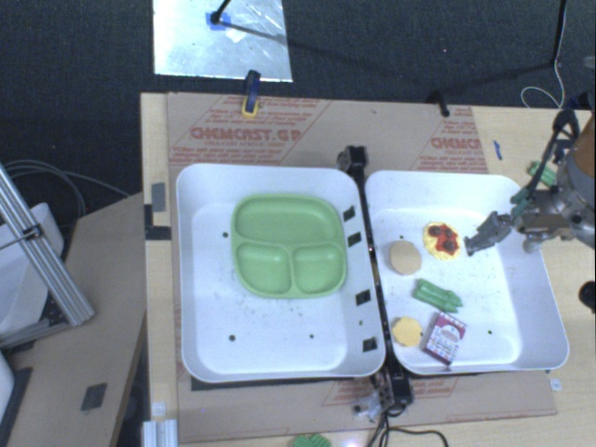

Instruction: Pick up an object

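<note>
The right bin (531, 343) holds several small objects. A yellow and red piece (441, 239) lies near its middle, with a tan round piece (405, 257) just left of it. Below them lie a green piece (438, 295), a yellow round piece (407, 331) and a small red and pink box (444, 337). My gripper (479, 238) reaches in from the right, low over the bin floor. Its dark tip sits just right of the yellow and red piece, and nothing shows in its grasp.
The left bin (200, 343) holds a green divided plate (287, 246). A black divider with clips (366, 250) runs between the bins. Cardboard lies under both bins, and a metal sheet (222, 26) lies on the dark floor behind.
</note>
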